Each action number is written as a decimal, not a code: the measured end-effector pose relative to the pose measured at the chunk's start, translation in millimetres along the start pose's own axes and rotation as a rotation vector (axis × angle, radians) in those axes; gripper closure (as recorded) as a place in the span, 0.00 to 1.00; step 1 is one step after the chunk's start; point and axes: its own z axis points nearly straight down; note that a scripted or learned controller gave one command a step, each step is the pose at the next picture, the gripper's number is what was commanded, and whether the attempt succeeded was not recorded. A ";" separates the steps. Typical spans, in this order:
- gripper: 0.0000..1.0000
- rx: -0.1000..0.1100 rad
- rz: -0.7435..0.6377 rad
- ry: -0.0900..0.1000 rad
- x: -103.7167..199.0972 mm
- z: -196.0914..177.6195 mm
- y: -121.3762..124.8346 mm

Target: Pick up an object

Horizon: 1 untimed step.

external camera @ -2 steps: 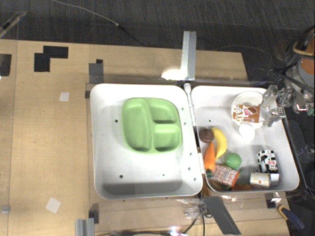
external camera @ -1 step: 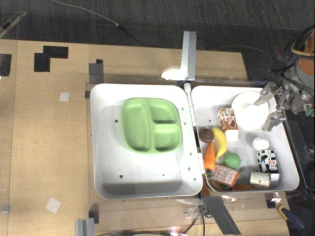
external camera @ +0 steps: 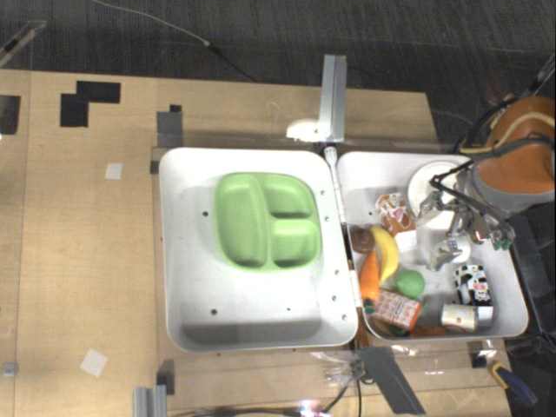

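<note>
The right bin [external camera: 514, 313] holds a yellow banana [external camera: 387, 248], an orange carrot [external camera: 370, 278], a green ball [external camera: 410, 282], a red carton [external camera: 397, 309], a paper cup [external camera: 460, 317] on its side, a black-and-white cow-patterned toy [external camera: 472, 283], a printed snack packet [external camera: 393, 210] and a white bowl [external camera: 426, 183]. My gripper [external camera: 450, 243] hangs over the middle right of this bin, just right of the banana and above the cow toy. I see nothing held in it. The orange-banded wrist [external camera: 519, 165] covers the bin's far right corner.
The left bin [external camera: 187, 233] holds a green divided plate [external camera: 265, 220]. A metal post [external camera: 334, 98] stands behind the divider between the bins. A dark brown item [external camera: 359, 238] lies against the right bin's left wall. Cables run along the front edge.
</note>
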 end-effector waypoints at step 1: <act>0.00 -0.003 0.053 -0.005 11.0 7.5 78.3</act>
